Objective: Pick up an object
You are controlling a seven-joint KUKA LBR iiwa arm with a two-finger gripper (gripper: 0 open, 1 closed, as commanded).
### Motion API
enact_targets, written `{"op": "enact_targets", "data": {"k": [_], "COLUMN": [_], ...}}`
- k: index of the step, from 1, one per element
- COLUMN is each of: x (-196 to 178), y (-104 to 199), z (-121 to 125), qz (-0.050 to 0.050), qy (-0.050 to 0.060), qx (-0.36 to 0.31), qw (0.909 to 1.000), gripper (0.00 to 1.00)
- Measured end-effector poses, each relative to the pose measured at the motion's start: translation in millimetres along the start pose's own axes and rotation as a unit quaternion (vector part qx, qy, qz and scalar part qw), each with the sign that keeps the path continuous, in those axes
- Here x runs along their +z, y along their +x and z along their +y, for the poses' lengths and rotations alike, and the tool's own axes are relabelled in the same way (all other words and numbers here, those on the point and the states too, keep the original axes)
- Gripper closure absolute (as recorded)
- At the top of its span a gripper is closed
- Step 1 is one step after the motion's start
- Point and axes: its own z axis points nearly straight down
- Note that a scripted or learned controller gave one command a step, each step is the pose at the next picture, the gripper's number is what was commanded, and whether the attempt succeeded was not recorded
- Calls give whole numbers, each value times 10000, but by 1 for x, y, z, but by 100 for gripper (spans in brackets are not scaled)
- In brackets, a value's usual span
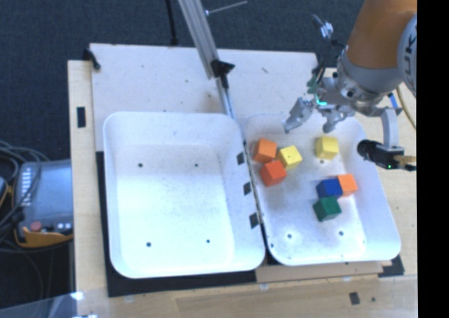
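The arm (382,29) leans in over the right bin (375,239), and its gripper (313,121) hangs above the bin's far edge with the fingers spread wide and nothing between them. All the blocks lie in this bin; the left bin (126,239) sits alongside it. A yellow block (327,147) lies nearest the gripper, close to the far edge and just under the right-hand finger (330,123). Toward the bin's left side an orange block (265,149), a tilted yellow block (291,156) and a red block (273,172) crowd together, touching or nearly so. Nearer the middle a blue block (328,188) sits against a small orange block (348,184), with a green block (327,208) just in front of them toward the near edge. To my eye this is the approach step: the arm has picked no block yet and is lining up before going down. The lone yellow one looks the easiest prize, since it stands apart from its neighbours and leaves room for a finger on either side. The next move calls for centring the open fingers over it, dropping straight down until they straddle it, then closing. The bin's far wall is close there, so a finger could catch on it.
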Motion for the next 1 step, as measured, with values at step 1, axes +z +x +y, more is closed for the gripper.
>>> {"op": "enact_targets", "data": {"k": [1], "x": [46], "y": [4], "z": [-6], "qz": [-7], "qy": [27], "qx": [22], "qw": [10000], "gripper": [0]}}
